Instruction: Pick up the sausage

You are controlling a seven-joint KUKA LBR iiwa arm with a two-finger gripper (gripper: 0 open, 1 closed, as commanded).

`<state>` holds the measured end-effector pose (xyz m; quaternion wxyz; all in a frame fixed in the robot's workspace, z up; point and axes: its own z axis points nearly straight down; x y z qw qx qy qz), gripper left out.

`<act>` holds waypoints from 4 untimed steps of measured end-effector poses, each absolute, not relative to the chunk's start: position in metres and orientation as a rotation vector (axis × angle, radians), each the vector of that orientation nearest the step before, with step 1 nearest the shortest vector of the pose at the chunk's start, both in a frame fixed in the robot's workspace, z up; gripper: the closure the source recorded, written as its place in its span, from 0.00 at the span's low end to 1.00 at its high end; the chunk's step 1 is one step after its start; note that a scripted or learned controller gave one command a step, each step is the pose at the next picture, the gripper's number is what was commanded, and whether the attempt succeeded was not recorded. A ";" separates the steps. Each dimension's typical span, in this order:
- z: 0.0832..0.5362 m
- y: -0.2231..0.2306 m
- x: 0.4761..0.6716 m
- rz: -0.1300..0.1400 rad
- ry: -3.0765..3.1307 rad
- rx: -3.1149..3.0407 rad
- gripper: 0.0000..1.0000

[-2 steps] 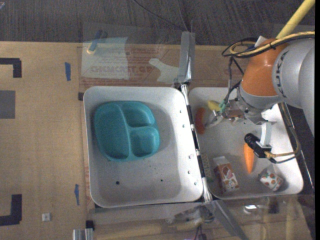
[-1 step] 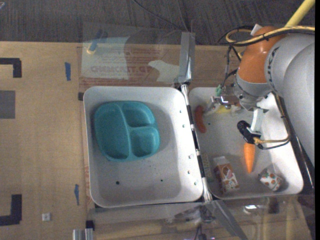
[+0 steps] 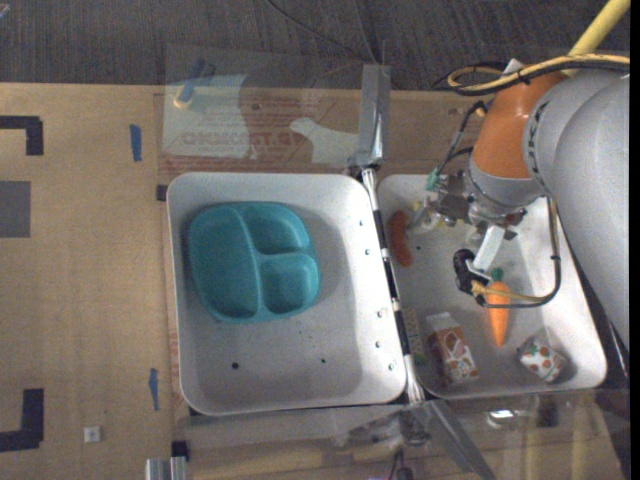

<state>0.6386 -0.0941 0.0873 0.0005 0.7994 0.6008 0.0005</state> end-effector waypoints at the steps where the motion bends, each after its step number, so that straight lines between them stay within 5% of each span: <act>1: 0.100 -0.094 0.641 0.009 1.886 2.507 1.00; 2: 0.099 -0.094 0.640 0.007 1.886 2.507 0.00; 3: 0.087 -0.092 0.667 -0.008 2.025 2.401 0.00; 4: 0.087 -0.090 0.666 -0.010 1.608 2.711 0.00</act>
